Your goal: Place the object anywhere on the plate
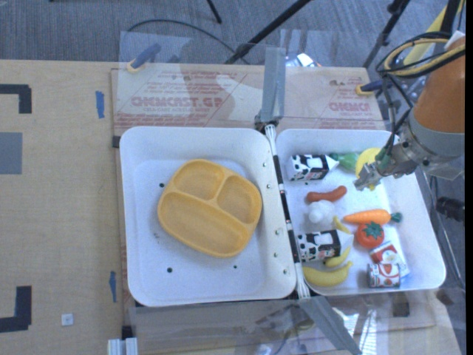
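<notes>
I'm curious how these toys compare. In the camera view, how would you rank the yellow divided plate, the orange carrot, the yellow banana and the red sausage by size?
Largest to smallest as they look:
1. Yellow divided plastic plate, by far
2. Yellow toy banana and orange toy carrot, too alike to rank
3. Red toy sausage, slightly smaller

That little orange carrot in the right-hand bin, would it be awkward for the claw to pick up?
Probably a little. The carrot looks like smooth toy plastic, so likely light and stiff but slippery. Its rounded, tapering body may roll or squirt out of a pinch. The tomato sits close against it, crowding the fingers.
</notes>
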You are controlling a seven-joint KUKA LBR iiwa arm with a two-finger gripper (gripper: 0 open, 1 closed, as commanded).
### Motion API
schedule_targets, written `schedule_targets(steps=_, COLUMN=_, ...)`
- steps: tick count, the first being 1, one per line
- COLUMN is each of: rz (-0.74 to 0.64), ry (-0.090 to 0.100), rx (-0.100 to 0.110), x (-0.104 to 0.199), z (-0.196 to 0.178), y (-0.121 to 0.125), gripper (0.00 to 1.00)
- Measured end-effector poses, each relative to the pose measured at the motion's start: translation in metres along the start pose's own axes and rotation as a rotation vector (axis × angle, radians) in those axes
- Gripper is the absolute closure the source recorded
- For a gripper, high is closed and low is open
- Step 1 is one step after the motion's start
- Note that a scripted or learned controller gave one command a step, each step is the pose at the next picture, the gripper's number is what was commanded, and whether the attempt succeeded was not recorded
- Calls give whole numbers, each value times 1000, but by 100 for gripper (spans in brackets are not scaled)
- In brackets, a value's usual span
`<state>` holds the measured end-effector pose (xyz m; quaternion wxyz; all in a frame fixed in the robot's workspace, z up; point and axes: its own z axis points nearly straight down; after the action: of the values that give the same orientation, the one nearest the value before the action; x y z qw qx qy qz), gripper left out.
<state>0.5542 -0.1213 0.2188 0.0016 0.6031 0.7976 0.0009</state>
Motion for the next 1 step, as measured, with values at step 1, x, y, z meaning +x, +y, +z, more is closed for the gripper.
schedule_targets(steps=1, rz=7, ry=1, rx=1, x=57, z=24, y=67, gripper=100)
